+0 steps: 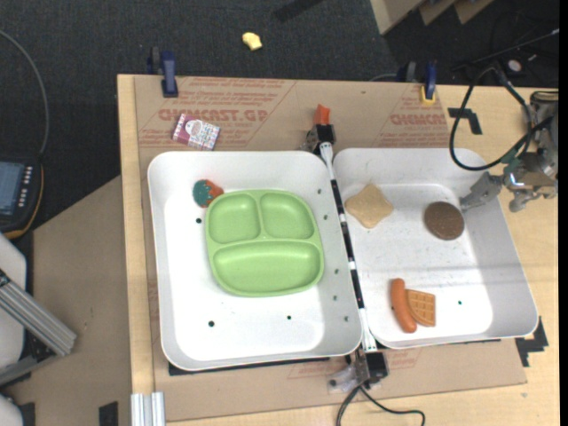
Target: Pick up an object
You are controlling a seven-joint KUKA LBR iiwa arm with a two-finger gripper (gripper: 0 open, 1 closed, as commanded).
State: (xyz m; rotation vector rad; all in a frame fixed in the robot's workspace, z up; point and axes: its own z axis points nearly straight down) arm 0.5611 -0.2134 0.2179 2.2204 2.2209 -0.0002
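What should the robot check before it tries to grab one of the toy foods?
1. Is there something to pick in the right bin? Ok: a brown round piece, a tan toast piece, a hot dog and a waffle lie there.
2. Is the nearest item standing free? Ok: the brown round piece touches nothing else.
3. Are the hot dog and waffle apart? Not ok: they lie touching.
4. Is the gripper above a target? Not ok: it sits at the bin's far right rim, beside the brown piece.
5. Is the gripper open? Cannot tell.
6. Is the green plate out of the way? Ok: it is in the left bin.
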